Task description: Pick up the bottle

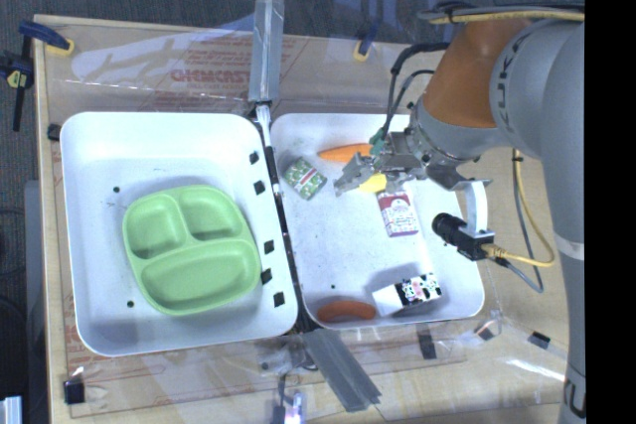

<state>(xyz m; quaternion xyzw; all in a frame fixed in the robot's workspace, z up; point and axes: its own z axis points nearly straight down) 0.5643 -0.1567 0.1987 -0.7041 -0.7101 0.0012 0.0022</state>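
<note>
A wooden bench (pixel 45 213), covered by a clear plastic sheet (pixel 149 65), carries two shallow white bins set side by side and touching along their inner edges. The left bin (pixel 84 139) and the right bin (pixel 467 298) rest directly on the sheet. Blue clamps (pixel 45 37) grip the bench's far left edge.

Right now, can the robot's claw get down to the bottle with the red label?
Probably yes. The claw hovers in the right bin, just up and left of the bottle, which lies flat in open space. The carrot and a yellow thing sit near, but nothing covers the bottle.
</note>
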